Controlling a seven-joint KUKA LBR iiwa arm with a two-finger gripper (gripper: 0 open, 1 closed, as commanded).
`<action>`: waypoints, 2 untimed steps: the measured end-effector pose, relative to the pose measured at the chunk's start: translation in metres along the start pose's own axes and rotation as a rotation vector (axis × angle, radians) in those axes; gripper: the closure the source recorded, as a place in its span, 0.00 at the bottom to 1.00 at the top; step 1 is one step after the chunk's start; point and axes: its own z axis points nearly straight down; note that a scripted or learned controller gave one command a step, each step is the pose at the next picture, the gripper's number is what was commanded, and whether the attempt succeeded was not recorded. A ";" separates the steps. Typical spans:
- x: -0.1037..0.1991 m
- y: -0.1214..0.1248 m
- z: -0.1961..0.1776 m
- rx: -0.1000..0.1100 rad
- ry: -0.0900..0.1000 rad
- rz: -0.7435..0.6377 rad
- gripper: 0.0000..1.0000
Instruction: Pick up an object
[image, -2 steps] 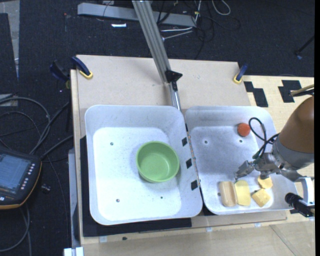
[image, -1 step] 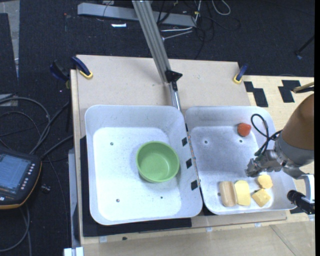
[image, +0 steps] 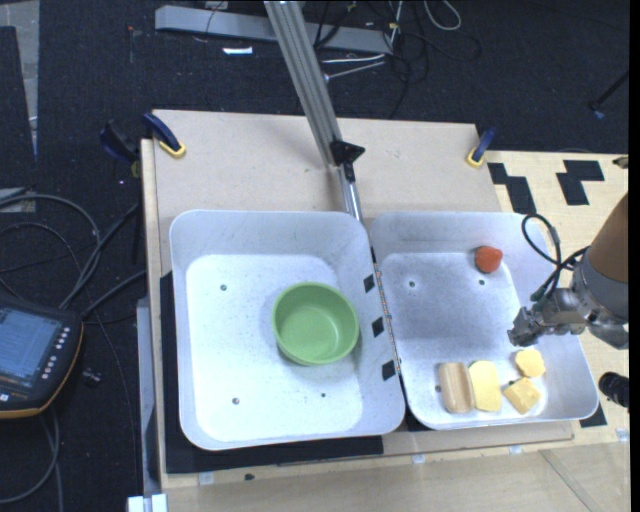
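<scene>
Yellow and tan pieces crowd the near edge of the right bin (image: 440, 270): a tan sausage-shaped piece (image: 455, 386) on the left, a pale yellow block (image: 486, 385) touching it, then a yellow wedge (image: 522, 396) at the near right corner. Just beyond the wedge lies a small yellow chunk (image: 530, 362), and right over its far edge hangs the hand (image: 527, 333), reaching in from the right on the grey arm (image: 605, 270). Whether the hand is wide or narrow I cannot tell, and nothing shows between its tips. In the left bin (image: 215, 300), a green bowl (image: 316, 322) sits upright a little right of centre, well apart from the other things. Farther back in the right bin, a small red-orange ball (image: 488, 259) rests alone near the far right corner. Both bins lie side by side on the tan surface (image: 250, 165).
</scene>
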 end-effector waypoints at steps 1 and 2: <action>0.009 0.003 -0.049 -0.001 0.000 -0.002 1.00; 0.009 0.004 -0.069 0.002 0.001 -0.001 1.00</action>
